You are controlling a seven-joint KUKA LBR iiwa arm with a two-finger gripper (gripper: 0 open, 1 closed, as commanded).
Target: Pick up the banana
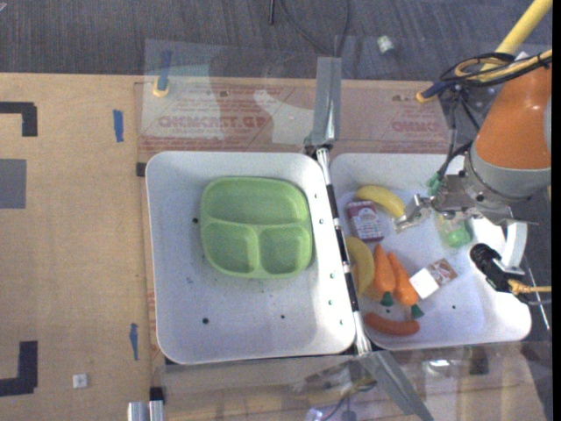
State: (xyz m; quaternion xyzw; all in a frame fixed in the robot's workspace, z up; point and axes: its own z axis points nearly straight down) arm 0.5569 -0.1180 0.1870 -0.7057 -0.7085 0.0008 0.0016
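The banana point(382, 199) you want lies in the right bin point(500, 323), near its back left corner, a short yellow curve resting flat with one end toward the divider and the other pointing at the arm. It looks like a toy fruit, so expect it to be light, stiff and fairly slick; a grip across the middle of the curve, where it is thickest, should hold better than one at a tapered tip. Just below it sits a small dark red packet point(365, 219), close enough to get in the way of a finger on that side. Further down, a second yellow piece point(360, 266) lies along the divider, touching two carrots point(394, 276), with a white block point(424, 281) and a red pepper point(392, 325) beyond.

The end effector point(419, 210) hangs just to the right of the banana, holding nothing; you cannot tell how wide it stands. A green object point(456, 232) lies under the wrist. The left bin point(166, 261) holds a green divided plate point(256, 226), well apart from all this.
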